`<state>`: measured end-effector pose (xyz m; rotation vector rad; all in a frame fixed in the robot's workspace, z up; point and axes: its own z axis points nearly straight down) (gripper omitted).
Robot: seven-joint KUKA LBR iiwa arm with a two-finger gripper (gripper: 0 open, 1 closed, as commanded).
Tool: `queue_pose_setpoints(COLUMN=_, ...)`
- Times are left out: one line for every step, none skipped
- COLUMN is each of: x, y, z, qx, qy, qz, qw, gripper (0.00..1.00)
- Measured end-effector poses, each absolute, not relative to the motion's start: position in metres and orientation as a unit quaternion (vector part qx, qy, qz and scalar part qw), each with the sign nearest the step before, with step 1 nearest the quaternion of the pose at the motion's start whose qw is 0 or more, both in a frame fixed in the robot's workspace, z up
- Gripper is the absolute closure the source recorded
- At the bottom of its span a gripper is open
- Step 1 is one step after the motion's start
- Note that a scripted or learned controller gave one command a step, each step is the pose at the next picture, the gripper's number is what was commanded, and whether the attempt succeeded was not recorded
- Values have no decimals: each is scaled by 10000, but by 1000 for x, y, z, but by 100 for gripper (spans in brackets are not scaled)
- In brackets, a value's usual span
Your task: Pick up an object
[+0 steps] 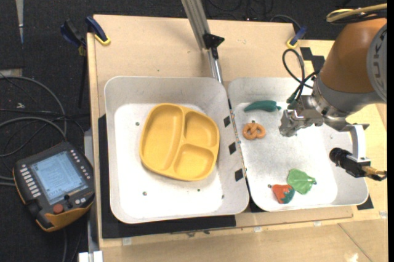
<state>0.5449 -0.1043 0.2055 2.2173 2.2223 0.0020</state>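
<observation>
On the tabletop, the left bin holds a yellow divided plate; the right bin holds a pretzel, a green pepper at its 12 o'clock, and a green leaf.

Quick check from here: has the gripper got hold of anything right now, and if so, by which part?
Nothing is held. The gripper hangs over bare floor of the right bin, apart from the pretzel and the green pepper beside it.

Yellow tray, orange pretzel, green leaf, white bins.
</observation>
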Motion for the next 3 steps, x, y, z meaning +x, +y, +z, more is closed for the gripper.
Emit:
queue_pose_setpoints(x=558, y=-52, z=206, qx=7042, qy=7100, qz=11, qw=-2, gripper=100)
queue_pose_setpoints(x=565, y=1, z=207, qx=7040, qy=7102, qz=10, qw=-5, gripper=100)
queue_pose_setpoints(x=560, y=54, z=232, qx=7043, qy=7099, qz=18, qw=2, gripper=100)
